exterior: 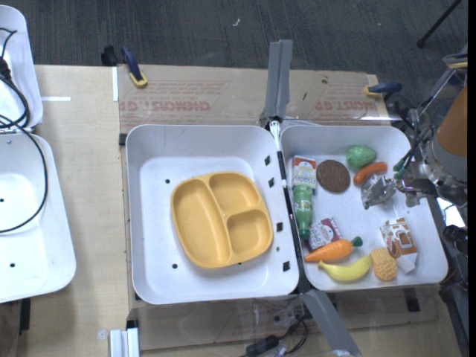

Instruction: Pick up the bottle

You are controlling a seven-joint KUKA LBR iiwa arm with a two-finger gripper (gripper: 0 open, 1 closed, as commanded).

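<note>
The metal two-finger hand (379,192) sits low inside the right white bin (439,262), over its right-hand middle, between an orange sausage-shaped toy (370,172) and a small brown-and-white carton (398,238). The grey arm (446,171) enters from the right edge, its orange band (455,129) partly cut off by the frame; cables and brackets clutter the wrist. Whether the hand's tips are apart or together cannot be told: the metal parts blur into one glinting lump. Nothing is visibly between them.

Close by the hand: a brown round cookie-like disc (333,175) to its left, a green leafy lump (361,155) above the orange sausage toy.

The task's thing, a green plastic bottle with a white label (303,210), lies on its side along the left wall of the right bin, well apart from the hand. A red-and-white box (303,171) touches its upper end. Below it: a small red-and-white packet (323,233), an orange carrot toy (331,251), a yellow banana toy (345,269), and a yellow corn piece (384,265).

The left white bin (141,222) holds a yellow three-compartment tray (222,219). Both bins rest on the wooden table (82,169). At the far left, a white tub (30,222) with a black cable (33,169) is cropped by the frame.
</note>
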